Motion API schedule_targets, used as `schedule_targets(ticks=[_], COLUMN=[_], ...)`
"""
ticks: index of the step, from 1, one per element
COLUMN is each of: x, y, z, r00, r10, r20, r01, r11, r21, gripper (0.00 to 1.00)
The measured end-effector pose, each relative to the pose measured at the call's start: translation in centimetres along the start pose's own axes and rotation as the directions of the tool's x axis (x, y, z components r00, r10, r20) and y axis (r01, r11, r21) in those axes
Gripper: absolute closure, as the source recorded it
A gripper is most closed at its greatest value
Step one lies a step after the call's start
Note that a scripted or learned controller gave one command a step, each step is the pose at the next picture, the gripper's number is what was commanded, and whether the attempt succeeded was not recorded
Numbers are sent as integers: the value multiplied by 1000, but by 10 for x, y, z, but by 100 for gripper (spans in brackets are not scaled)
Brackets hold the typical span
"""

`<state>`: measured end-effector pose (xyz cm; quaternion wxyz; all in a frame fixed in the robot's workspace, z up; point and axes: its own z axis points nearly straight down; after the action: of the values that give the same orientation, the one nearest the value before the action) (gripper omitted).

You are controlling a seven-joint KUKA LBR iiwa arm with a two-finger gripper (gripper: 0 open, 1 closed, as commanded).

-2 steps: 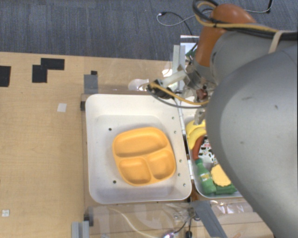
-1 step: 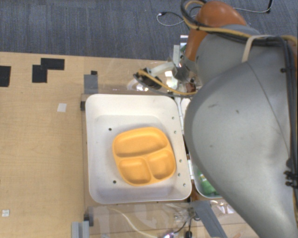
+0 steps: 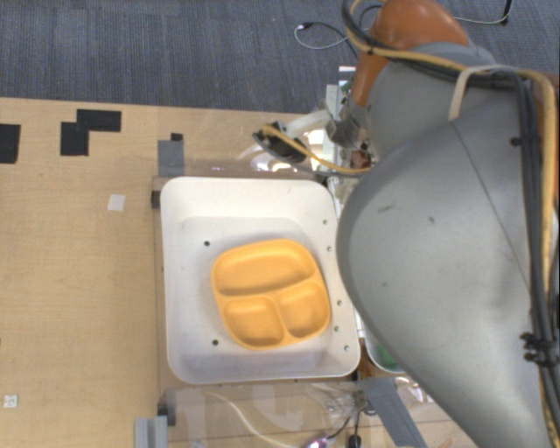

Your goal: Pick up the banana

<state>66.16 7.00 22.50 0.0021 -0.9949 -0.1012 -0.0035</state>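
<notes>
Bin (image 3: 188, 350): shallow, white, smooth plastic, rounded corners, small dark holes in the floor.
Plate (image 3: 269, 293): orange-yellow, matte, rounded-square, three compartments; lies flat at the bin's centre.
Arm (image 3: 446, 245): bulky, smooth grey shell, orange band (image 3: 411, 22) at top, cables along its side; covers the right of the scene.
Gripper: whether its grip is spread or closed cannot be told.
Banana: location cannot be told.
Bench (image 3: 70, 289): pale wood grain, black square markers.
Floor (image 3: 175, 44): grey ribbed carpet.
Writing: none legible.
</notes>
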Motion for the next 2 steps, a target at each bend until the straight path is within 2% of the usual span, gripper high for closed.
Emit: schedule_targets(ticks=[1,2], x=[-1,-45], y=[3,1], z=[-1,-75], r00=[987,1000], r10=[-159,-4], r20=[8,4], r01=[159,4], r11=[987,1000], r21=[-3,-2], gripper=[100,100])
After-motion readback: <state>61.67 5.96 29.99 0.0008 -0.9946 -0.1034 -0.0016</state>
